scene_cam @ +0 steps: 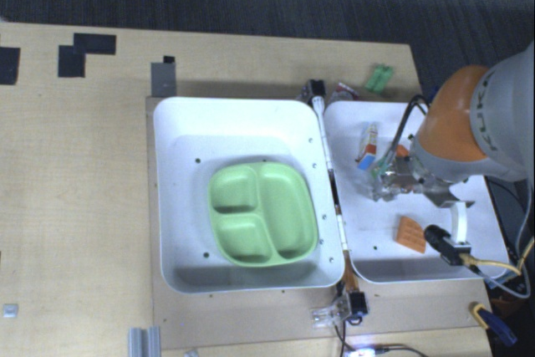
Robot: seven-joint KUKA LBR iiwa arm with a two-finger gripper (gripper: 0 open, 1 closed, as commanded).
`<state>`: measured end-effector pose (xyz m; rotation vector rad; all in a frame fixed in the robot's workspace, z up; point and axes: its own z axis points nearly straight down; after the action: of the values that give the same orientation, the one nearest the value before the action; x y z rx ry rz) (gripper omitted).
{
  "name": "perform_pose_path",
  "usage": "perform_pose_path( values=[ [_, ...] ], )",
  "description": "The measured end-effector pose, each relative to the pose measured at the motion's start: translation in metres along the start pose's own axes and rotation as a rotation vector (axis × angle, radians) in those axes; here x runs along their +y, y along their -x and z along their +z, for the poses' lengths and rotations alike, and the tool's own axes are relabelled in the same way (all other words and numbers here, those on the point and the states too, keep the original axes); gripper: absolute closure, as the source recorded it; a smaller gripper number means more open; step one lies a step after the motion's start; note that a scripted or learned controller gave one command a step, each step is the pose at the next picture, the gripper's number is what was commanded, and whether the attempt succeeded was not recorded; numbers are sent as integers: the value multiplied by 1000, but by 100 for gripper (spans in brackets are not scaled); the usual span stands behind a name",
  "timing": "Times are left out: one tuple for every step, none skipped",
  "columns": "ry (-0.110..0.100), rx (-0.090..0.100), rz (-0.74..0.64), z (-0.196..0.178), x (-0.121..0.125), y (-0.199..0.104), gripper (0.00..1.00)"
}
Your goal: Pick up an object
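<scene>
The grey arm with its orange band reaches low into the right white bin [351, 247], its gripper [386, 180] near a small orange wedge [410, 235]; its grip cannot be made out. The left white bin [180, 180] holds 1 green 3-compartment plastic tray [263, 213].

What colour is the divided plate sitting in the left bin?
Light green. The divided plate shows plainly in the camera view, lying in the left bin.
</scene>
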<state>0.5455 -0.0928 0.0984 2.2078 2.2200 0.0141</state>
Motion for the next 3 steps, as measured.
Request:
perform_pose_path(
  values=[
    [0,0,0,0,0,0,0],
    [-8,1,0,12,21,-9,0],
    [-1,1,-3,0,24,-10,100]
  ],
)
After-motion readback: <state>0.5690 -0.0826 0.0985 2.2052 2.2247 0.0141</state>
